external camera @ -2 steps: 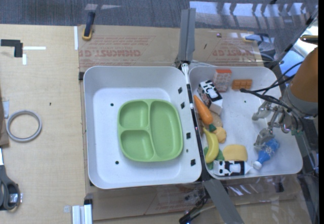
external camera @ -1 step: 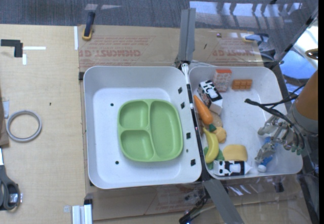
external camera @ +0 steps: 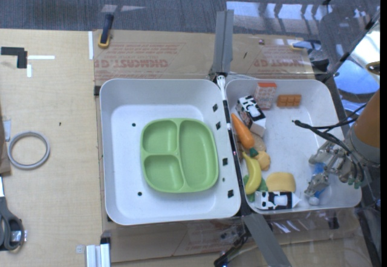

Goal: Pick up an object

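My gripper [external camera: 318,172] is low in the right bin [external camera: 302,86], near its front right corner, with the arm coming in from the right. A small blue object [external camera: 318,169] shows right at the gripper, and whether it is gripped is unclear. To the gripper's left lie a yellow block [external camera: 281,182], a black-and-white cow-patterned item [external camera: 273,200], a banana [external camera: 252,174] and a carrot [external camera: 242,131]. Farther back are a black-and-white carton [external camera: 250,108], a pink box [external camera: 265,93] and an orange waffle piece [external camera: 288,101].
The left bin [external camera: 121,139] holds a green divided plate [external camera: 179,155]. A bare white patch of the right bin's floor [external camera: 290,145] lies between the gripper and the carrot. A grey ring [external camera: 26,150] rests on the bench at far left. Black cables [external camera: 314,128] cross the right bin.
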Motion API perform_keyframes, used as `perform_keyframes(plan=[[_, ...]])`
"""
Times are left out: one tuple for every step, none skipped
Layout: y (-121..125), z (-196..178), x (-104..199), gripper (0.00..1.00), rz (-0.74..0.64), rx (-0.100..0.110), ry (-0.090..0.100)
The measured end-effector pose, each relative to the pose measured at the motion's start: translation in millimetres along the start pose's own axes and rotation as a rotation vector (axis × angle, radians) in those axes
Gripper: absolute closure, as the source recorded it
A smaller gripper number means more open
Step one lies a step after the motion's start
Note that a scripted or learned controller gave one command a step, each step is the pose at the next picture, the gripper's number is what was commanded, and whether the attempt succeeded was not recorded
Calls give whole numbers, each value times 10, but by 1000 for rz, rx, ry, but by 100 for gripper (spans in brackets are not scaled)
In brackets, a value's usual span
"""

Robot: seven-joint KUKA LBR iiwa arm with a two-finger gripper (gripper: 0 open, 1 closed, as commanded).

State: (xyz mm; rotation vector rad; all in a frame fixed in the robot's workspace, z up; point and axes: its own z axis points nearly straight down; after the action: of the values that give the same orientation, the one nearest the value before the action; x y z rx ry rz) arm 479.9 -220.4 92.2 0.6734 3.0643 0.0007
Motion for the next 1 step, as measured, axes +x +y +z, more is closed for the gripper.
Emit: perform_keyframes(plan=[[338,2,-747,0,-24,0,0]])
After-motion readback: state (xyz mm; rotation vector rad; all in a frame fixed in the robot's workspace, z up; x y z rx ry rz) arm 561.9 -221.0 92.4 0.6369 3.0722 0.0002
